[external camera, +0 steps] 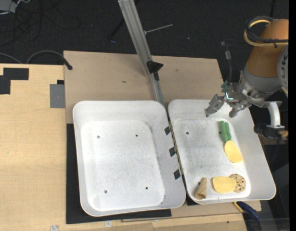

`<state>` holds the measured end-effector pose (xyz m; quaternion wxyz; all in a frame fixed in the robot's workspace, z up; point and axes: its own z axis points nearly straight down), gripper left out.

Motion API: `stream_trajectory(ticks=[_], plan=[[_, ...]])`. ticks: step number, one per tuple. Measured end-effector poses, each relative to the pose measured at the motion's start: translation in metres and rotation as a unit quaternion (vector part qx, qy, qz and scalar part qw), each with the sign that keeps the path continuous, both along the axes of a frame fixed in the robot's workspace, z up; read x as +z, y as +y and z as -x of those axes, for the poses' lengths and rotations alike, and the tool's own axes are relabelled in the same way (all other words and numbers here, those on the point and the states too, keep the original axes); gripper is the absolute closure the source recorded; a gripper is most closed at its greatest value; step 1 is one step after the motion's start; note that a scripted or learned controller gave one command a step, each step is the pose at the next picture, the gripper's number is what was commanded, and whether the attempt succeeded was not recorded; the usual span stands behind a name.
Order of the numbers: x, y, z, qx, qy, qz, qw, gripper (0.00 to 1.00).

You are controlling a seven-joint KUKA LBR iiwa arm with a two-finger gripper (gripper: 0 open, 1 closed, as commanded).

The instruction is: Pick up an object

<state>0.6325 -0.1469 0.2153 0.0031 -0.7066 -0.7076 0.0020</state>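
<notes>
I see the tool (224,107) with fingers spread apart, holding nothing, hovering above the right shallow white bin (201,136). Nearest target, I reckon: the green stick with yellow rounded end (228,138) just below it.

Two bins side by side on the table (109,76)

The left bin (121,158) lies beside the right bin (212,153), which holds a cucumber (225,130), behind a lemon (233,152), then a cone (201,188), a chip (223,184) and a cookie (238,182) in front.

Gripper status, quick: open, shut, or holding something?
Gripper: open, holding nothing, above the far end of the right bin.
</notes>
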Motion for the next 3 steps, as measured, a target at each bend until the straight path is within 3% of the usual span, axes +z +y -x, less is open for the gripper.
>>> stream_trajectory(ticks=[1, 3], plan=[[0.003, 0.000, -0.001, 0.001, -0.002, 0.0006, 1.0000, 0.00], [-0.092, 0.000, -0.001, 0.000, 0.000, -0.0001, 1.0000, 0.00]])
